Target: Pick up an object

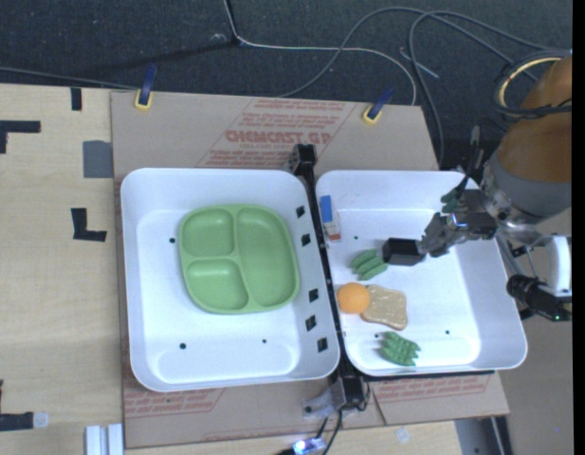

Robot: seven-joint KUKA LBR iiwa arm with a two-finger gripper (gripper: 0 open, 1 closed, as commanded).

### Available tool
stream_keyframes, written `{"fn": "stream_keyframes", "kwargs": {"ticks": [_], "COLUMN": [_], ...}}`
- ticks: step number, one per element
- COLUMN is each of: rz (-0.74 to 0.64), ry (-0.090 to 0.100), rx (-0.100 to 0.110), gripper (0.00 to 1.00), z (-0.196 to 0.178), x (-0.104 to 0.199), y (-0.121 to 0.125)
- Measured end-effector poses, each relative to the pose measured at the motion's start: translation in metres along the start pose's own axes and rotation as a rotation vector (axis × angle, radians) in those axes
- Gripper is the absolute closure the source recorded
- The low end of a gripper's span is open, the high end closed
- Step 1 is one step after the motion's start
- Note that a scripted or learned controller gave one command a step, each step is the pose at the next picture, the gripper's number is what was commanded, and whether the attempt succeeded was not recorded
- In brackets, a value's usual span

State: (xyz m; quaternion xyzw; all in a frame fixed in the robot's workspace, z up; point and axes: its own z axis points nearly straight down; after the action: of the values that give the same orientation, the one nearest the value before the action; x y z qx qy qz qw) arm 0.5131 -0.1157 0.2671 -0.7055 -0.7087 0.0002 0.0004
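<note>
Nothing is picked up yet: the pincer (398,251) hangs just beside the green bean pod (369,263) in the right bin (482,344), its grip state impossible to tell.

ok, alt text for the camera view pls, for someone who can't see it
The gripper reaches from the right into the right bin, beside a green toy, with an orange ball, toast and another green piece nearer the front. The left bin holds a green plate.
</note>
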Motion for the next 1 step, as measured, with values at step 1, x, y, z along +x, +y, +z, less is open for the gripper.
{"fn": "stream_keyframes", "kwargs": {"ticks": [1], "rz": [-0.001], "ry": [0.000], "rx": [0.000], "gripper": [1.00], "z": [0.0083], "x": [0.0619], "y": [-0.0018]}}
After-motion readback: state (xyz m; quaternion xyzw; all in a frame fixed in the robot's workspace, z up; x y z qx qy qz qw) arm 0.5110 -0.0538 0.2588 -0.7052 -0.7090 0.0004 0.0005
